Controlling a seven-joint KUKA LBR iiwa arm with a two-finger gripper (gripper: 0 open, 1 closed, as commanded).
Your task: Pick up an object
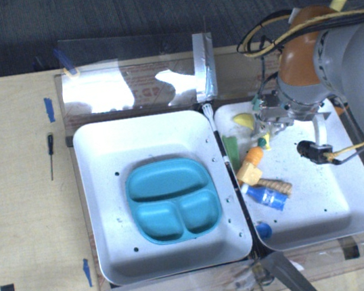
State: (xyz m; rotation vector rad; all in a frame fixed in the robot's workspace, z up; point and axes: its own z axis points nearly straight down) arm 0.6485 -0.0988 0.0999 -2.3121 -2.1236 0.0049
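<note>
Lying low in the right bin (357,213): blue ball (263,231), blue packet (268,197), brown stick (274,185). Orange carrot-shaped piece (254,158), long axis slanting toward upper right, tip near end effector (268,119); finger state cannot be told. Left bin (100,147): blue divided tray (173,199).

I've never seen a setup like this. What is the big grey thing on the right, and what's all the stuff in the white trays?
One camera looks down at a slant on a bench. The grey machine with the orange band is a robot arm, reaching in from the right. Its end effector hangs over the right bin, above small items piled by the bin's left wall: something yellow, green, orange and a blue wrapper. I cannot see it holding anything. The left bin holds a blue divided tray.
</note>
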